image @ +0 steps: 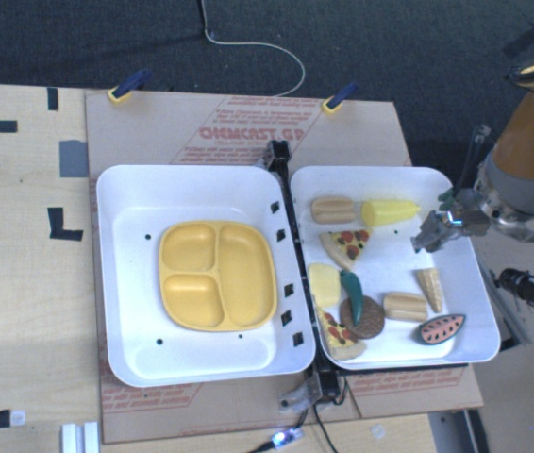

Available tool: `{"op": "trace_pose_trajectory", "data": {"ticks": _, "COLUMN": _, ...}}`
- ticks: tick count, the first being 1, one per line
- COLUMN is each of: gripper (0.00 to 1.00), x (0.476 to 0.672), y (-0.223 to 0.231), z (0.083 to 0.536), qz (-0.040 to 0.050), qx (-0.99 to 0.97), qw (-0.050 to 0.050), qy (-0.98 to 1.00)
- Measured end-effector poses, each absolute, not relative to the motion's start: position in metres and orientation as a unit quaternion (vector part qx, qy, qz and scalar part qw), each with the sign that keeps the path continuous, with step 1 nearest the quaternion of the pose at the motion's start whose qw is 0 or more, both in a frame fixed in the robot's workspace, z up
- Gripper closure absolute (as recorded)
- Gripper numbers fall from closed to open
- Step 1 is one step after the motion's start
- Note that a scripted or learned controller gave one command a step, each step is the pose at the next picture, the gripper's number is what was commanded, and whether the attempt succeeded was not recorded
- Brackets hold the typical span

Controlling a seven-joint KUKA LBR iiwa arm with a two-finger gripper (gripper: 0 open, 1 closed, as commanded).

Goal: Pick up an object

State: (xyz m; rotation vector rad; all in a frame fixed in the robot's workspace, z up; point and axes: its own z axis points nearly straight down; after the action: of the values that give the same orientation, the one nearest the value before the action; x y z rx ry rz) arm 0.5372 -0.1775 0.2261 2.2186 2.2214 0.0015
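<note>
arm: comes in from the right; gripper hangs over the right bin, just inside its right wall, about mid-depth.
tool state: can't tell from this angle whether it's clenched or released; nothing visibly in it.
right bin contents: hot dog and yellow corn piece at the far side; pizza slice below them; cheese wedge, green pepper, brown cookie and a second pizza slice bunched near-left, touching or overlapping; cone, bread roll and watermelon slice near-right.
left bin: holds a yellow divided plate.
likely target: cone or corn piece, nearest the gripper, each lying apart from its neighbours.
handling: looks like toy food, so probably light, rigid, a bit slick; pinch across the narrow width, mid-length.
edges: right wall is close to the gripper, cone sits near it; a finger could clip the rim.
open room: bare floor mid-bin between corn piece and cone; near-left cluster is too crowded for a clean grip.
</note>
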Motion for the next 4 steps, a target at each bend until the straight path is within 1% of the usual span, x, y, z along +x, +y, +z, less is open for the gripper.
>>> {"op": "trace_pose_trajectory", "data": {"ticks": 1, "gripper": 1.00, "x": 0.533, "y": -0.126, "z": 0.215, "qz": -0.0006, "qx": 0.706, "qw": -0.001, "qy": 0.709}}
{"op": "trace_pose_trajectory", "data": {"ticks": 2, "gripper": 1.00, "x": 0.527, "y": -0.064, "z": 0.223, "qz": 0.0001, "qx": 0.704, "qw": -0.002, "qy": 0.710}}
{"op": "trace_pose_trajectory", "data": {"ticks": 3, "gripper": 1.00, "x": 0.530, "y": -0.013, "z": 0.215, "qz": -0.0007, "qx": 0.705, "qw": -0.002, "qy": 0.709}}
{"op": "trace_pose_trajectory", "data": {"ticks": 4, "gripper": 1.00, "x": 0.517, "y": 0.049, "z": 0.220, "qz": -0.0006, "qx": 0.704, "qw": -0.002, "qy": 0.710}}
